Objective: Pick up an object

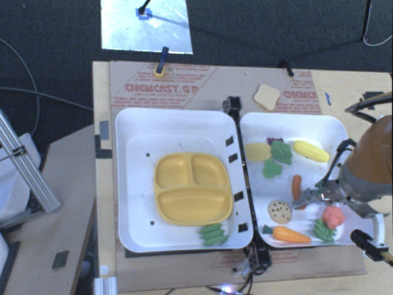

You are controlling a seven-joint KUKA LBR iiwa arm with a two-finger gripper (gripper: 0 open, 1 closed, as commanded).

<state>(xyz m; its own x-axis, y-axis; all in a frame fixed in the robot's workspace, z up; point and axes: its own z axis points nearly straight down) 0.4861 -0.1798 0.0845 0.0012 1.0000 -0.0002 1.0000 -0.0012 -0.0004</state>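
Spanning the middle of the view, the bench (184,82) carries two white bins side by side: the left bin (132,165) at nine o'clock and the right bin (331,128) at three o'clock. Inside the left bin sits a yellow divided plate (193,188), with a bunch of green pea pods (213,234) just beside it at five o'clock. From three o'clock the grey arm (376,158) reaches over the right bin, and its gripper (305,196) hangs low among the toy food; whether the jaws are open or closed cannot be told from this angle. Near the gripper lie a red sausage (297,184) at twelve o'clock, a spotted cookie (280,211) at seven o'clock, and a pink berry (333,216) at four o'clock. An orange carrot (291,234) rests along the bin's near wall, a yellow corn cob (311,151) and green broccoli (281,153) lie farther back, and a slice of bread (267,96) lies on the bench behind the bin.
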